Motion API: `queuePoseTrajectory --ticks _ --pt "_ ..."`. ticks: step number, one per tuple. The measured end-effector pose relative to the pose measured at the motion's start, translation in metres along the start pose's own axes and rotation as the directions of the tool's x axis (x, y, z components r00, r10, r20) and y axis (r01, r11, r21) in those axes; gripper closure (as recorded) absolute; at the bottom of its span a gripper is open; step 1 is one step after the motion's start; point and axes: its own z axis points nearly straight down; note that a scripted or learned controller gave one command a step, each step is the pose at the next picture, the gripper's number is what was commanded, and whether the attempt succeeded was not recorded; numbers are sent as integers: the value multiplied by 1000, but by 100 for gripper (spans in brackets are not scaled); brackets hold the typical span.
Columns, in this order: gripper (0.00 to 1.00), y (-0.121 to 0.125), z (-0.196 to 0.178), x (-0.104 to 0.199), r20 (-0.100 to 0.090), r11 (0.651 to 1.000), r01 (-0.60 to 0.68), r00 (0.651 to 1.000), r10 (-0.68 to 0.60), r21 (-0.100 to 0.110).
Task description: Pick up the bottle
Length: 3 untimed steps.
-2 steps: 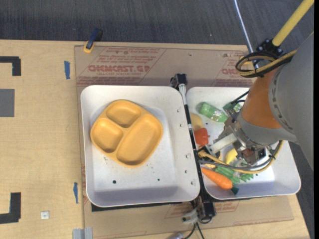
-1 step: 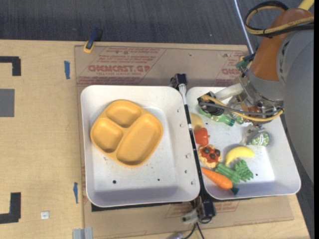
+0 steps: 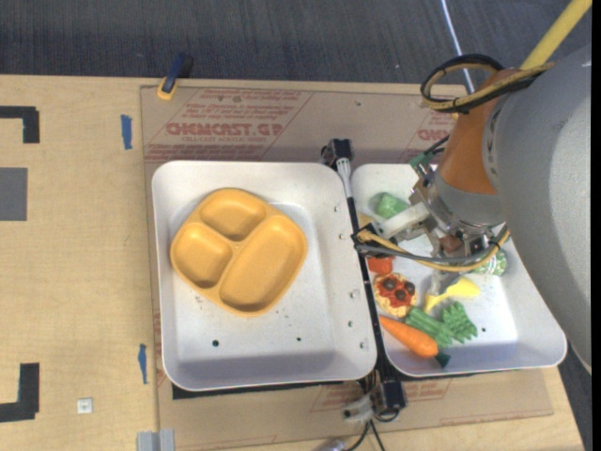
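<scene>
We see the arm [image 3: 470,148] reaching down into the right bin [image 3: 535,336], its wrist hanging low over the clutter there. The jaws sit somewhere under the wrist near the middle of that bin, and the wrist and its cables hide them, so we cannot tell their state.

The right bin holds a jumble of toy food: a carrot [image 3: 409,337] near the front, a green leafy piece [image 3: 449,325] beside it, a small pizza slice [image 3: 395,291], a yellow piece [image 3: 454,291] and a green lump [image 3: 386,203] toward the back. A pale, whitish cylinder [image 3: 406,218] lies tilted just beside the wrist, between the green lump and the arm; we judge this to be the bottle, though it is partly covered and we cannot be sure. The left bin [image 3: 178,346] carries an orange divided tray [image 3: 239,249].

As for progress, we judge the task to be in its grasping step: the arm is down among the objects, but nothing appears lifted, and the likely bottle seems to rest in the bin. Securing it and raising it clear are, in our view, left to do
</scene>
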Motion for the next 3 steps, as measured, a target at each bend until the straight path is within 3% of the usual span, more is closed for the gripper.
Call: queuePoseTrajectory --ticks 1,2,3 --pt "100 0 -10 1 1 1000 2 1000 -2 1" --pt "0 -1 -10 0 1 1000 2 1000 -2 2" --pt "100 -1 -20 1 2 1000 3 1000 -3 2"
